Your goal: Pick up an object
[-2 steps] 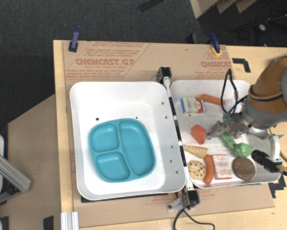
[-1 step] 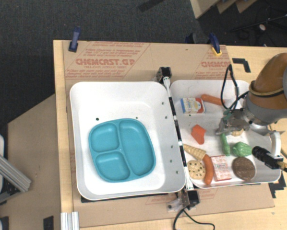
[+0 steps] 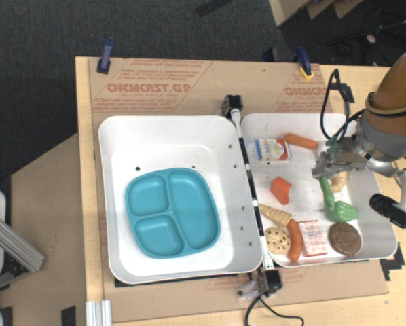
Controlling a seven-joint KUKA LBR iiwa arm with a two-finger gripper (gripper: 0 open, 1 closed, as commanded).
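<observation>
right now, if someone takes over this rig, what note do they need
Tool: low in the right bin, over the green toy vegetable; whether it is open or shut can't be told.
Right bin also holds an orange block, sausage, cookie and brown disc.
Left bin: blue divided plate.
Done: no grasp confirmed.
Left: grip one object and lift it.

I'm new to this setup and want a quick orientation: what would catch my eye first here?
The turquoise divided tray stands out, lying alone in the left bin. The right bin is crowded with toy food: an orange carrot piece, a cookie, a hot dog, a green vegetable. The end effector hangs over that bin, just above the green vegetable.
</observation>
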